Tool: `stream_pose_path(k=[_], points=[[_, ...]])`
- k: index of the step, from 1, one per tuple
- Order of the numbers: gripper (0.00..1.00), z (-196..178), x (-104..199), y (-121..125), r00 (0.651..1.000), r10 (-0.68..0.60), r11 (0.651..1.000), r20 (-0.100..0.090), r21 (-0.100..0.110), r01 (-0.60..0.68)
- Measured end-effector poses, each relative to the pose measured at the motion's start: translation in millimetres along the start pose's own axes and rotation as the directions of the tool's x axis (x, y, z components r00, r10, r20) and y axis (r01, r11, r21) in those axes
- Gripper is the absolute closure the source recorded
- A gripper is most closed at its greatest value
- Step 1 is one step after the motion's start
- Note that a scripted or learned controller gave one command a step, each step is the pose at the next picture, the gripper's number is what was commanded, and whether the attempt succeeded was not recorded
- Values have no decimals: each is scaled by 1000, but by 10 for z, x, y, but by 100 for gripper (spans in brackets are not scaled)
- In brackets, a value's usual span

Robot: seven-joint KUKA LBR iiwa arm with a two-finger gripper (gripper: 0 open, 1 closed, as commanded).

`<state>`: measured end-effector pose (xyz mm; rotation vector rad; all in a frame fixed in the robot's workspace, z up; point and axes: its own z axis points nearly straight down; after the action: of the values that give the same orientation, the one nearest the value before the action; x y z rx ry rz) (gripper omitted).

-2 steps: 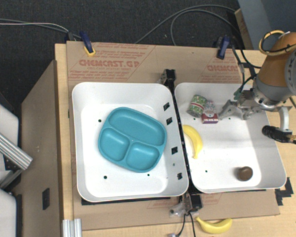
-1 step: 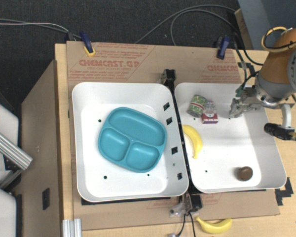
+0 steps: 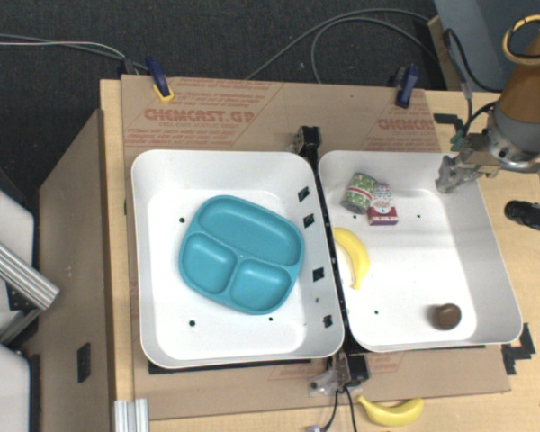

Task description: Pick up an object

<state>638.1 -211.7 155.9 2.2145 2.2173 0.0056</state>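
two bins (image 3: 153, 241), one tray (image 3: 241, 254), two bananas (image 3: 353, 256)

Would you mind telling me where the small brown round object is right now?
In the camera view, the small brown round object sits in the right bin, near its front right corner, apart from the banana lying along that bin's left wall.

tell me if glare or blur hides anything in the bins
Camera view: even, soft light; the white right bin looks bright but nothing is washed out; the banana and blue plate are sharp with faint shadows; the end effector at the bin's far right rim is slightly soft.
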Motion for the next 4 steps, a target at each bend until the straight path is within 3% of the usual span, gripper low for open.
stream_pose_path(k=[1, 2, 4], points=[[100, -657, 4, 21, 1000, -1, 1000, 0, 0, 1], [100, -1085, 4, 39, 1000, -1, 1000, -1, 1, 1], [100, -871, 1045, -126, 1000, -5, 1000, -6, 11, 5]])
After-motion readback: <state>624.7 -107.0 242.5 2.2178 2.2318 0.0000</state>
